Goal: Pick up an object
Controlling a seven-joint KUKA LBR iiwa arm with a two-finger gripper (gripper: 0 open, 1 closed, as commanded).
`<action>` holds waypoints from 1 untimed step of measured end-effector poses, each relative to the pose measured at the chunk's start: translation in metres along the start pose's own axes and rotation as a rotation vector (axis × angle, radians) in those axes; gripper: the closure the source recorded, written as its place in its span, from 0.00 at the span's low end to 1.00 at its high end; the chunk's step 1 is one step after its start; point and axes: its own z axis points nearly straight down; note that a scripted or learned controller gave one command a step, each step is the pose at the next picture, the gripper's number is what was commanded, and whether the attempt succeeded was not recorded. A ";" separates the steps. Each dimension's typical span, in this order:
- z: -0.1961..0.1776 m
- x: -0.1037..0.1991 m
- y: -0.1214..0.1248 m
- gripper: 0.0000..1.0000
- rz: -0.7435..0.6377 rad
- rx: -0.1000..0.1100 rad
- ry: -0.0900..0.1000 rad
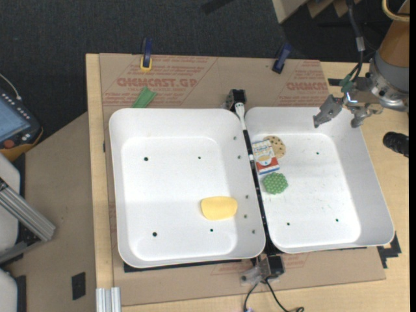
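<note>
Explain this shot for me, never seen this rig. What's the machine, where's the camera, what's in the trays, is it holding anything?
One fixed camera looks down at a slant on a bench. The grey machine at the right edge is a robot arm with an orange band above the wrist; its two-fingered claw hangs over the far corner of the right bin, open, with nothing between the fingers. Two shallow white bins sit side by side. The left bin holds a yellow lump. The right bin holds, near its left wall, a cookie-like disc, a small red, white and blue packet and a green ball. Nothing is picked up yet.
</note>
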 end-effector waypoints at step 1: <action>-0.011 0.000 0.001 1.00 -0.001 -0.004 -0.001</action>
